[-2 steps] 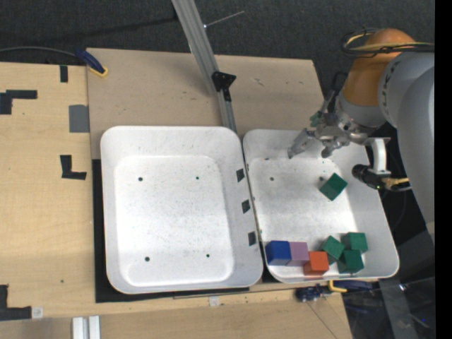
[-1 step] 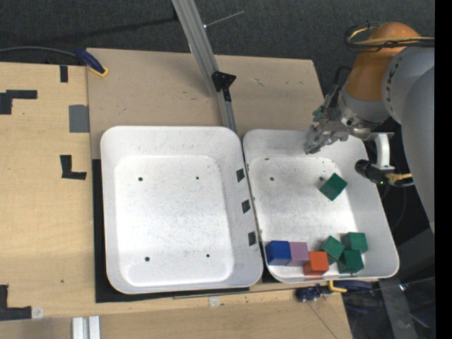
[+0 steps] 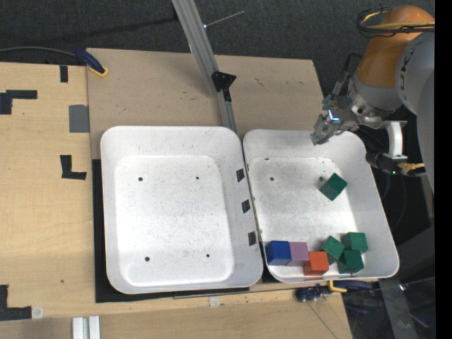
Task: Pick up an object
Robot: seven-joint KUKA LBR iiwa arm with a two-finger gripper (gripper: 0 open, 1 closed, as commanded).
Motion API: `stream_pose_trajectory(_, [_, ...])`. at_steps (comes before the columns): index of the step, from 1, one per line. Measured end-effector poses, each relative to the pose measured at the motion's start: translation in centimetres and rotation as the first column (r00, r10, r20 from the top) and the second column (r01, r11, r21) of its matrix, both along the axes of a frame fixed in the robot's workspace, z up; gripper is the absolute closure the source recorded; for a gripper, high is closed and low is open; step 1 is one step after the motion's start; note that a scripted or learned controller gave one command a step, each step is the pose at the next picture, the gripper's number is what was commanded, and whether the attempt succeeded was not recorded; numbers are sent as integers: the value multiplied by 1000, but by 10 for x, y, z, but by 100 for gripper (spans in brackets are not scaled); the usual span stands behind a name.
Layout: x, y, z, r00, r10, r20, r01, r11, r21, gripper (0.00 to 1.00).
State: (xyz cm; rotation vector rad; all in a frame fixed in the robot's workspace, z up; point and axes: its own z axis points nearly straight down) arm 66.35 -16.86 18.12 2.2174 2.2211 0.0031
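The right bin (image 3: 282,150) holds several small blocks. A dark green block (image 3: 332,186) lies alone in its upper right part. Along the near edge sit a blue block (image 3: 278,252), a pale purple block (image 3: 299,251), an orange block (image 3: 317,261) and three green blocks (image 3: 346,250). My gripper (image 3: 322,133) hangs over the far right corner of this bin, above and slightly left of the lone green block. I see nothing held in it.
The left bin (image 3: 173,207) stands beside the right one. A slanted metal bar (image 3: 205,48) runs from the top down to the gap between the bins. The arm's orange band (image 3: 388,48) is at the upper right.
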Motion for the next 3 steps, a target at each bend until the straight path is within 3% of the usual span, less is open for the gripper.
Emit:
stream_pose_trajectory(1, [1, 1, 28, 1000, 0, -1, 0, 1000, 0, 100])
stream_pose_trajectory(3, [-13, 112, 16, 1000, 5, -7, -5, 1000, 3, 100])
